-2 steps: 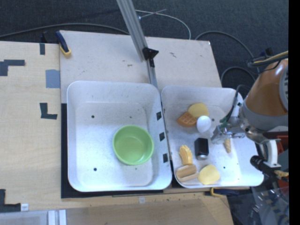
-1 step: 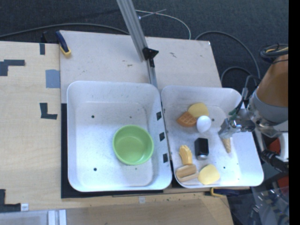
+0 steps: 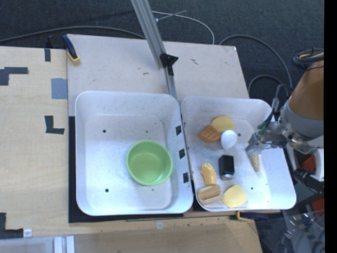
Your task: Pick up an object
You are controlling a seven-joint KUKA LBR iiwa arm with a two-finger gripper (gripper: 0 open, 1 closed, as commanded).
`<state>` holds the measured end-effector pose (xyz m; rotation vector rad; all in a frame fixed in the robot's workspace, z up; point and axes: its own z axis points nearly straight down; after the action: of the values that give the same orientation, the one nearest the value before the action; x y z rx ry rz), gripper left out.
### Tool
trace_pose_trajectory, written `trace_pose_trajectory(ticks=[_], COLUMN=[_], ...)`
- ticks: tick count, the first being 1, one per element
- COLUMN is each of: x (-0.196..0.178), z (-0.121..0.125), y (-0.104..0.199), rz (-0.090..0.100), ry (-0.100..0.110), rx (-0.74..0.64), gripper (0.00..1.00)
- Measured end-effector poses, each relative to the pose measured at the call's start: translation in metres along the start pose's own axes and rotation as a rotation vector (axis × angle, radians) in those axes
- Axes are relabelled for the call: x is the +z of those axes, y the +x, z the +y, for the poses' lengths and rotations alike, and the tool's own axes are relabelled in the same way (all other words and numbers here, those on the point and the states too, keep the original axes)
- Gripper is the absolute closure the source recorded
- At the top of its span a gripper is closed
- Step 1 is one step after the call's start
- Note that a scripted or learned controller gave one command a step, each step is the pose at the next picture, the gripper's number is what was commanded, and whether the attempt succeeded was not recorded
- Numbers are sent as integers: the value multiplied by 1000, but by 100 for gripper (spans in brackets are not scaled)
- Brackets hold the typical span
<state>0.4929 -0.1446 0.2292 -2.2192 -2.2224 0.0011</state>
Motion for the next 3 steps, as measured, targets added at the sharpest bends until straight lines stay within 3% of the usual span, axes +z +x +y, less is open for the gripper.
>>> trace_pose_trajectory(ticks=[1,3], x=[3,-12], z=[10,2], y=[58,163], rz=[2,2], ry=[1,1], rx=[-6,-6], gripper=[100,100])
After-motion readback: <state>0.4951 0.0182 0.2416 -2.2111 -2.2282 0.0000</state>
